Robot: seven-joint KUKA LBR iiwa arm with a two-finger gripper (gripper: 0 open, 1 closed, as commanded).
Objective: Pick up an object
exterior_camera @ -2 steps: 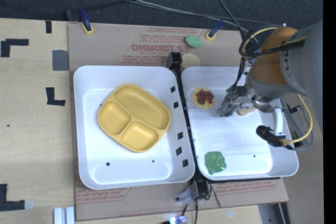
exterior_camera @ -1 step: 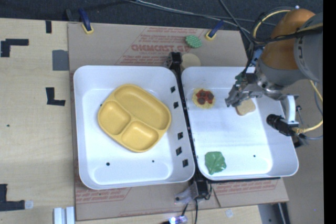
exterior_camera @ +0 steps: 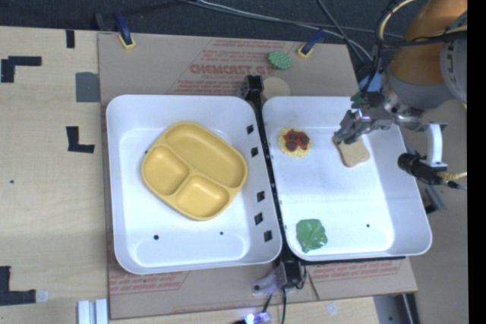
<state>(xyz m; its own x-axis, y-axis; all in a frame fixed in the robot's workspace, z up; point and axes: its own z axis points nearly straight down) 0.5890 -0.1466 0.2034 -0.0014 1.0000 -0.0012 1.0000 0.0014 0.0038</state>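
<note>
Target object: tan, slice-shaped toy bread piece (exterior_camera: 355, 154), lying in the right white bin (exterior_camera: 395, 239) near its far right corner, just under the gripper.
Gripper: grey two-finger gripper (exterior_camera: 347, 134) poised at the slice's upper edge; finger spread cannot be told.
Step in hand: approach, judged; no grasp visible.
Next move calls for: closing squarely on the slice, then lifting.
Neighbours: small round toy pizza (exterior_camera: 295, 141) near; green leafy toy (exterior_camera: 310, 234) well apart.
Left bin: yellow three-compartment plastic plate (exterior_camera: 194, 169).
Writing: red print on the brown cardboard underlay (exterior_camera: 220, 68), not legible.

The grey arm (exterior_camera: 425, 64), orange-banded above the wrist, reaches in from the right, wrist angled down-left.
</note>
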